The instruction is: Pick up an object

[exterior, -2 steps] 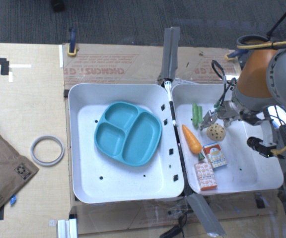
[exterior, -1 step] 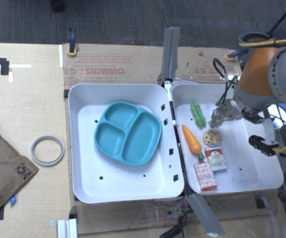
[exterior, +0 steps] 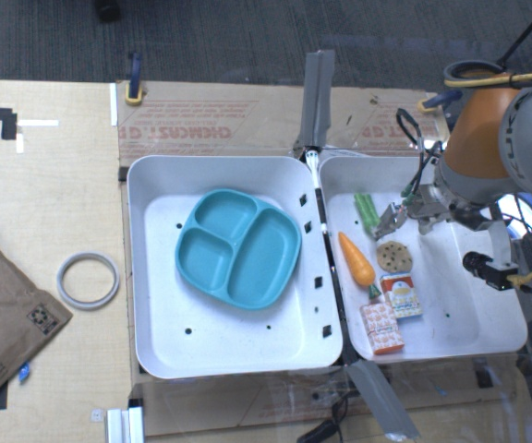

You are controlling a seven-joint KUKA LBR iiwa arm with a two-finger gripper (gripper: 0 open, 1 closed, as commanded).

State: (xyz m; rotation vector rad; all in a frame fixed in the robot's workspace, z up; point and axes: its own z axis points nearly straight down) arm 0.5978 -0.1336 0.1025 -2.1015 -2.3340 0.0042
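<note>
Nothing is seen lifted yet, so the pick is judged to be at its approach stage, with the grasp and the lift left to do. The gripper (exterior: pixel 397 218) is held low over the right-hand bin (exterior: pixel 488 330), near its far wall, and nothing is seen between its tips; whether it is released or clenched cannot be told from this slanted view. A green stalk-like item (exterior: pixel 366 212) lies just beside the gripper on its left, and a round speckled cookie (exterior: pixel 394 256) lies just below it, towards the camera. An orange carrot (exterior: pixel 356 258) is set down and to the left of the gripper, and two small cartons (exterior: pixel 391 314) rest further towards the near rim. All of these are resting on the bin floor. A blue divided plate (exterior: pixel 238 247) sits well apart from the gripper, in the left-hand bin (exterior: pixel 155 330). Which item is aimed at cannot be fixed, though the green item and the cookie are nearest.
</note>
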